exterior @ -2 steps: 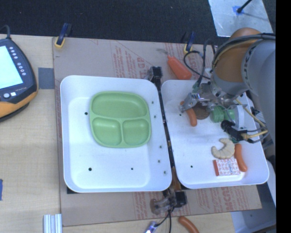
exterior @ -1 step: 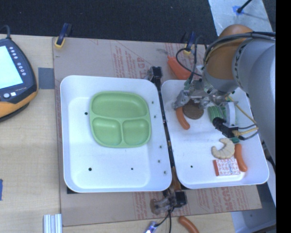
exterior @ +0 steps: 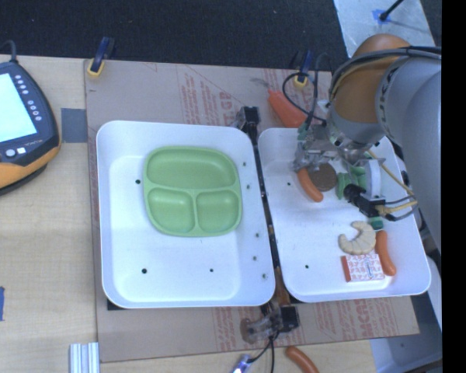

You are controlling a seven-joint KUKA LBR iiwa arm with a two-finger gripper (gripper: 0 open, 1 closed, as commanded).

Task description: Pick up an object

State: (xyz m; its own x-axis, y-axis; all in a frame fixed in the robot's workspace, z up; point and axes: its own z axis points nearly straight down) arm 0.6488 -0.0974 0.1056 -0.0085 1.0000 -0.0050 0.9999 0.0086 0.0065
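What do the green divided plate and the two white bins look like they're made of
The green divided plate looks like moulded plastic with a matte finish: uniform colour, soft rounded compartment ridges, no sharp glare. The white bins also look like thin plastic, smooth and slightly glossy, with rounded corners and raised rims. Neither material is certain from the picture alone.

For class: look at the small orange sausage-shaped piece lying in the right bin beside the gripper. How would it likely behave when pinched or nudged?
The orange sausage-shaped piece is rounded and elongated, so it may roll sideways if nudged. Its smooth, glossy look suggests it could slip from a pinch. It is small, so probably light.
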